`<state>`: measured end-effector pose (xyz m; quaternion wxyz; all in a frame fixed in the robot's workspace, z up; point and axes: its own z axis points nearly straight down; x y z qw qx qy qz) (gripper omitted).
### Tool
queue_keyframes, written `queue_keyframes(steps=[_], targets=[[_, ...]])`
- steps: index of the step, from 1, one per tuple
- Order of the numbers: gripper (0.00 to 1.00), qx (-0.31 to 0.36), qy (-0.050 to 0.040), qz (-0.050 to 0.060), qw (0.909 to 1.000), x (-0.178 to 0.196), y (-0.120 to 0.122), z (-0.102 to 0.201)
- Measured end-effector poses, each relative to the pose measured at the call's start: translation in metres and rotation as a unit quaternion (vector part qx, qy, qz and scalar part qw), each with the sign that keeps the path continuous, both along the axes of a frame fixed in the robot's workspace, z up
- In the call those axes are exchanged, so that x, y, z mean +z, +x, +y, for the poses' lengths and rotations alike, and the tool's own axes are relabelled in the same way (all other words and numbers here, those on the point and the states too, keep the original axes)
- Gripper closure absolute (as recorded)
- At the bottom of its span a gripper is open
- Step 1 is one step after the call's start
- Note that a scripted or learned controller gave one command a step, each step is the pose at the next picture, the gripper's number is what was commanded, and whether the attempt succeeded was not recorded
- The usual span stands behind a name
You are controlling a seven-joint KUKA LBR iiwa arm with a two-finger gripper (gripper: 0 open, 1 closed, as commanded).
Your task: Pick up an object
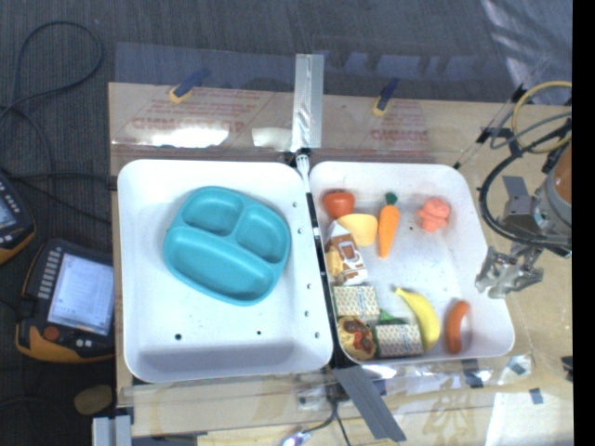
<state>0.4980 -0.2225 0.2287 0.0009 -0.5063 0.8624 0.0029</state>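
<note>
My gripper [507,273] hangs over the right rim of the right bin [390,167], with nothing seen in it. Inside that bin lie a red tomato [338,202], a yellow wedge [359,228], a carrot [388,227] and a pink-orange piece [433,214]. Nearer the front are a banana [419,313] and an orange-red sausage shape [456,326]; the sausage is the closest item to the gripper, a little below and left of it. Several snack packets [354,300] line the bin's left wall.
The left bin [139,277] holds a blue divided plate [228,242]. A metal bar [308,100] stands behind the seam between the bins. Cables [521,147] loop beside the arm at the right. A handheld pendant [70,295] lies off the bench at left.
</note>
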Motion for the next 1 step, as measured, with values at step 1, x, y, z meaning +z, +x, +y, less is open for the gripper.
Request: queue_keyframes(steps=[1], targets=[[1.0, 0.129, 0.0009, 0.0, 0.9916, -0.0096, -0.0127, 0.0003]])
